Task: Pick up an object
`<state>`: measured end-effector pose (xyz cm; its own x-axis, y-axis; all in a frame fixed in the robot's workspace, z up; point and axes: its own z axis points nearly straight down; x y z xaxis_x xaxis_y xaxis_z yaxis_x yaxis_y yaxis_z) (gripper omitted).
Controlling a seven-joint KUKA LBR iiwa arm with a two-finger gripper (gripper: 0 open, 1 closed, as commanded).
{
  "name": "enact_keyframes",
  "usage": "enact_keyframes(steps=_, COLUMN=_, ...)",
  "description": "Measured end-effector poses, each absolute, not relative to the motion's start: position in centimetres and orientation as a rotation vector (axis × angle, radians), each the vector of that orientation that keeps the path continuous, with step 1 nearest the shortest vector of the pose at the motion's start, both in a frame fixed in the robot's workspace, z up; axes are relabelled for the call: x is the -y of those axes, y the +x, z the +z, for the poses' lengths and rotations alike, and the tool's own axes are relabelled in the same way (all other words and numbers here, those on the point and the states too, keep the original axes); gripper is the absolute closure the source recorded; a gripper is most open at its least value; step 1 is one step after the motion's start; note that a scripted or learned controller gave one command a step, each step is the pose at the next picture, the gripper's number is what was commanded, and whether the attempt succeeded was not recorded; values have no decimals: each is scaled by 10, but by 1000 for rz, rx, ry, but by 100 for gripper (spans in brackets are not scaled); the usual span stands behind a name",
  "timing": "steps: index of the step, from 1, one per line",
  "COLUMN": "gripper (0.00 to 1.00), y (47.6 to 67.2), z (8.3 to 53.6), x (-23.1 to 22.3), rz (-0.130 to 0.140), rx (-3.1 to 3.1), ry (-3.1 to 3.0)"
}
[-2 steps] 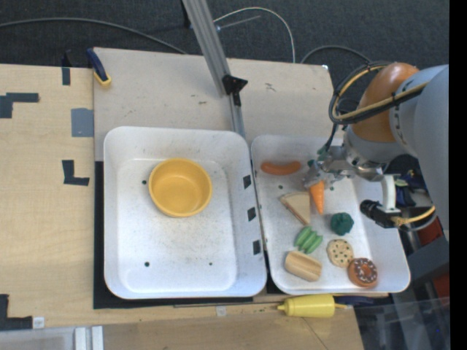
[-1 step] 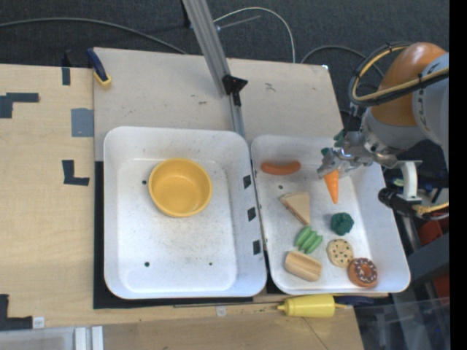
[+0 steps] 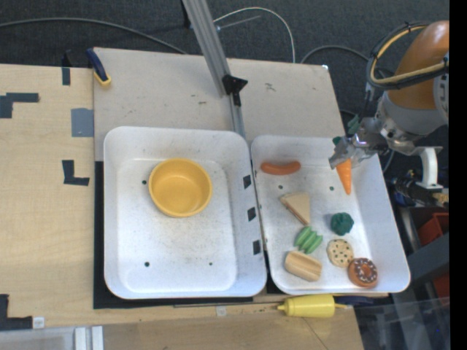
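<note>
Gripper: the gripper (image 3: 347,154) sits over the far right part of the right bin (image 3: 387,217); whether its fingers are spread or closed cannot be told.
Carrot: the carrot (image 3: 344,176) has its thick end right under the gripper and its tip toward the near side, long axis running far to near. Touching or merely beneath: unclear.
Coming move: judged from this, the grasp turns on closing across that axis at the thick end.
Right bin: also holds a sausage (image 3: 280,168), cheese wedge (image 3: 297,208), green pods (image 3: 309,239), broccoli (image 3: 341,222), bread roll (image 3: 302,266), cookie (image 3: 339,253) and donut (image 3: 363,272).
Left bin: the left bin (image 3: 124,217) holds a yellow bowl (image 3: 180,187).
Outside: a yellow bottle (image 3: 311,307) lies just near of the right bin.
</note>
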<state>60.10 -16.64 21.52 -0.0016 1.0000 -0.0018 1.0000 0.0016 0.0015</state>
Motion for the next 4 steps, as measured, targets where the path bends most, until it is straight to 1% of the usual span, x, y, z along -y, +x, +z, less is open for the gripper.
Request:
enact_keyframes(steps=1, gripper=100, y=599, z=259, x=170, rz=2, rx=-2220, ry=2218)
enact_keyframes(steps=2, gripper=100, y=573, z=246, x=124, rz=-3, rx=-2228, ry=2219)
enact_keyframes(steps=4, gripper=100, y=549, z=241, x=12, rz=-2, rx=-2232, ry=2217)
